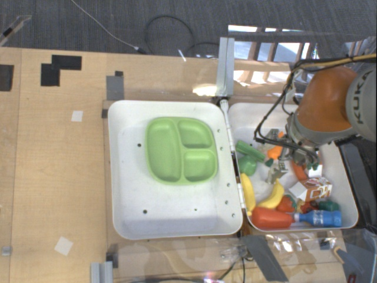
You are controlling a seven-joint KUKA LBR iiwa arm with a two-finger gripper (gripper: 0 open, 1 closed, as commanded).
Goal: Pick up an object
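Gripper (281,168) hangs low over the right bin (347,175), right-centre of frame; I can't tell how it's set, too much blur and clutter under the wrist. Counting from my feed: two white bins side by side, left bin (129,211) holding one green divided plate (179,150) with three compartments, nothing on it that I can see. Right bin has the pile: two bananas, one banana (248,192) along the bin's left wall, a second banana (273,197) curving just below the gripper; one red pepper-like item (272,218) at the lower edge; one blue bottle (321,219) lying flat at lower right; one small orange-and-white carton (318,188) right of the gripper; one green toy vegetable (250,152) at upper left of that bin; one small orange piece (274,152) beside it. Arm's orange band (323,102) and grey wrist cover the bin's upper right, blocking what lies under. Black cables (171,25) loop above the bench at top centre. Nearest pickable things: second banana just below the gripper, orange piece just above-left. Whether anything is touched, I can't tell.
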